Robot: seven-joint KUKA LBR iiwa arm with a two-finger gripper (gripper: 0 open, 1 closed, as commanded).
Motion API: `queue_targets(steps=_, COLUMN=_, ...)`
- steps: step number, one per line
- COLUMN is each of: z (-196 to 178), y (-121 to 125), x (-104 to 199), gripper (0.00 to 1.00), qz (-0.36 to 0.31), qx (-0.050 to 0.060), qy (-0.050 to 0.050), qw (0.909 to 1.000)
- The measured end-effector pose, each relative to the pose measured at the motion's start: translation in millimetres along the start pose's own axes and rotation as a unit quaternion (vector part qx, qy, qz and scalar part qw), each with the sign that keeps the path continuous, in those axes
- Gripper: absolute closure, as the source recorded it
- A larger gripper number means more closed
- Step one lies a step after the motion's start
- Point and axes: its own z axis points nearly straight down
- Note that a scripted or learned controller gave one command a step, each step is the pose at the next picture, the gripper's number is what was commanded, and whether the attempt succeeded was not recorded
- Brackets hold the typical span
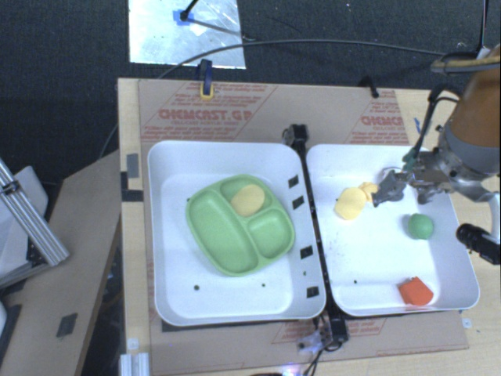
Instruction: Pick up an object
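In the right bin [368, 292] lie a yellow lumpy object [351, 203] at the upper left, a green ball [420, 226] at the right and an orange block [416, 291] near the front right corner. My gripper [389, 188] hangs over the right bin's upper part, its tip just right of the yellow object and close to touching it. The green ball sits a little below and to the right of the gripper. Nothing is visibly held.
The left bin [180, 280] holds a green divided plate [227, 245] with a pale yellow object [248, 200] in its top compartment. The grey arm with its orange band [477, 112] comes in from the right over the right bin's far edge. A black part [479, 241] overhangs the right rim.
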Motion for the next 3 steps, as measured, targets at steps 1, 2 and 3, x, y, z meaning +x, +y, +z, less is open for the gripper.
queue_targets(steps=1, z=-4.3, y=1.7, x=0.1, gripper=0.0, qz=-0.001, qx=-0.005, qy=-0.001, qw=1.0)
queue_targets(steps=2, z=44.0, y=-2.5, x=9.0, gripper=0.0, qz=0.0, qx=-0.003, qy=0.0, qw=1.0)
queue_targets(steps=3, z=89.4, y=5.3, x=11.2, gripper=0.0, qz=0.0, qx=-0.002, qy=0.0, qw=1.0)
